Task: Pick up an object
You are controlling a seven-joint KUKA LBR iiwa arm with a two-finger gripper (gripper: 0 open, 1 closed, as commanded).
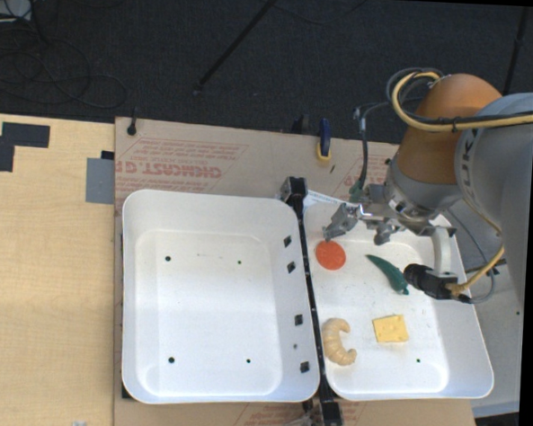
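My gripper [363,227] hangs over the back of the right bin [460,368], its two grey fingers spread apart with nothing between them. A red round object [330,256] lies just below and left of the left finger. A dark green curved piece [389,272] lies to the right of it, below the right finger. Nearer the front sit a pale croissant-shaped object [338,341] and a yellow block [390,329].
The left bin [147,245] sits beside the right one, with a black divider strip [299,291] between them. A blue clamp [324,140] stands at the back edge of the cardboard base. The arm's cables loop over the right bin's right side.
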